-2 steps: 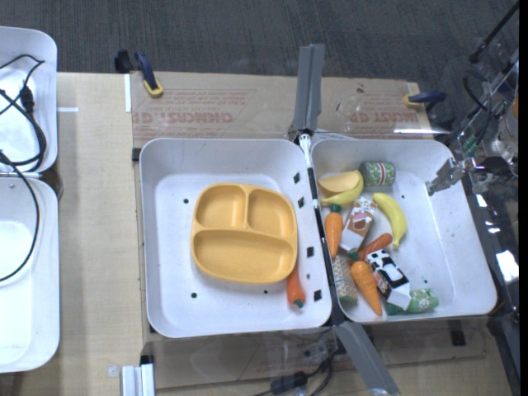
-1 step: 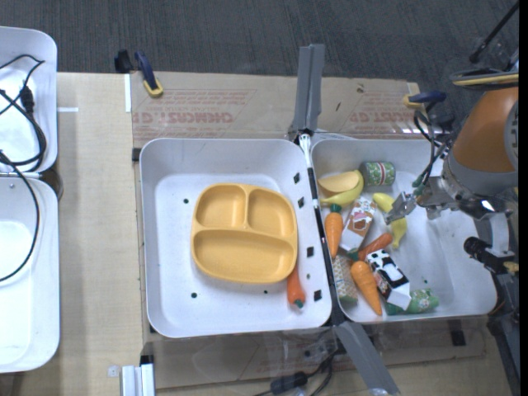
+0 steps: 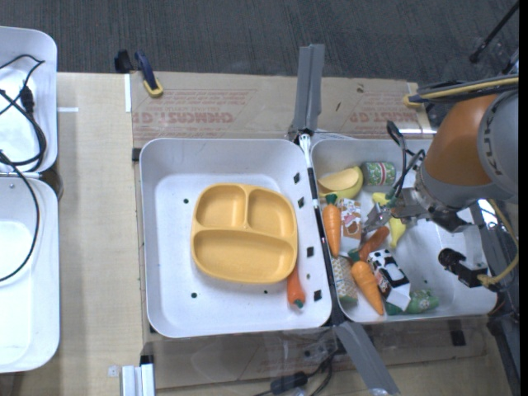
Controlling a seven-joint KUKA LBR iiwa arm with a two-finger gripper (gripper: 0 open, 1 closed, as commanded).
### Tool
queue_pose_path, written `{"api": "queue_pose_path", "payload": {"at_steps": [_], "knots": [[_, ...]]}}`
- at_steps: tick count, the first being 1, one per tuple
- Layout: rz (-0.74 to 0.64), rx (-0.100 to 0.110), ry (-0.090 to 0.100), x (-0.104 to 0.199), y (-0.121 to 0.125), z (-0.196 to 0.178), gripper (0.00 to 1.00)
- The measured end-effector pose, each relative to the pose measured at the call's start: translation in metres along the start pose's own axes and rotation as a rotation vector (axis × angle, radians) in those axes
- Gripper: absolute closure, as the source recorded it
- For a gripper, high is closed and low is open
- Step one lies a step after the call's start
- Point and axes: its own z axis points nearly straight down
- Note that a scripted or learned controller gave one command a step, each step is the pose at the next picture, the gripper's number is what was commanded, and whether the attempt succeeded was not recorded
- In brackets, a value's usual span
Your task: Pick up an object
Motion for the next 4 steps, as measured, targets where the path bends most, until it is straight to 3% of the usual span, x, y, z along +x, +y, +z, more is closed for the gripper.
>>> {"api": "queue_pose_path", "payload": {"at_steps": [1,2,3,4], "knots": [[0.0,0.0,0.0,0.0,0.0,0.0,0.0],[0.002,0.001,0.0,-0.001,0.0,-0.009,1.0],[0.131,-0.006,-0.007,0.03,-0.03,-0.002,1.0],[0.166,0.0,0.001,0.102,0.018,-0.1,1.0]]}}
